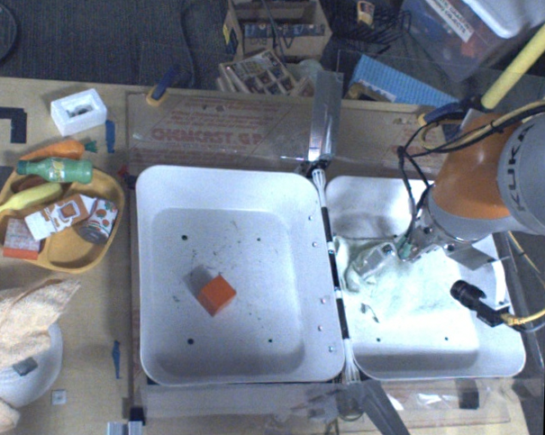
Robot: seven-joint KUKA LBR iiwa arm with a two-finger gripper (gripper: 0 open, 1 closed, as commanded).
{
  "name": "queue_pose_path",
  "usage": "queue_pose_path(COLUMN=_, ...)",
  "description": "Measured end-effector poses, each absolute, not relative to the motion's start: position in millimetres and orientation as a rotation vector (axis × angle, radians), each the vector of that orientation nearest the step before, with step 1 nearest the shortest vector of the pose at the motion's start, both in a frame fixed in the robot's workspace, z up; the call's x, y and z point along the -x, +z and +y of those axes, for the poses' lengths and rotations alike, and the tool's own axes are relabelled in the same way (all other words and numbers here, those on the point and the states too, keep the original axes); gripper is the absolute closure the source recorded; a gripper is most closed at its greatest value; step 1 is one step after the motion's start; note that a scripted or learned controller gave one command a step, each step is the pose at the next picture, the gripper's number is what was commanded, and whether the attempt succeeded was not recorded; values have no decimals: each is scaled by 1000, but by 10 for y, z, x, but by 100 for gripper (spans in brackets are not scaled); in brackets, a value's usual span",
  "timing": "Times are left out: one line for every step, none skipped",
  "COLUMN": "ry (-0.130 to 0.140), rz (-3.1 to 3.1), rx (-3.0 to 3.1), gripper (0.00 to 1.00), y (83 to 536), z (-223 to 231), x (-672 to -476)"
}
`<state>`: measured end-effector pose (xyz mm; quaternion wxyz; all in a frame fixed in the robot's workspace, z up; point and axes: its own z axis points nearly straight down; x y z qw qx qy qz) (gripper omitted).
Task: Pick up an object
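An orange cube point(218, 294) lies in the left bin point(165, 198), a little left of its middle. In the right bin point(447, 355) a crumpled clear plastic object point(368, 261) rests against the left wall. My gripper point(405, 248) is low over the right bin, right at that clear object's right end, with a small teal bit showing at its tip. The arm's orange band point(472, 180) rises above it and hides the wrist. Whether the clear object is held cannot be made out.
A black cable connector point(472, 297) hangs over the right bin's right side. A yellow bowl point(55, 248) of toy groceries and a cloth point(20, 318) sit left of the bins. A ridge point(329, 260) divides the two bins.
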<state>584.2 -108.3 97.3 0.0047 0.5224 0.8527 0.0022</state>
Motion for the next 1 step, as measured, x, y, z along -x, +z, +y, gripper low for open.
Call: queue_pose_path(ry=10, rz=2690, rx=-1592, gripper=0, y=931, z=-1062, x=-6358)
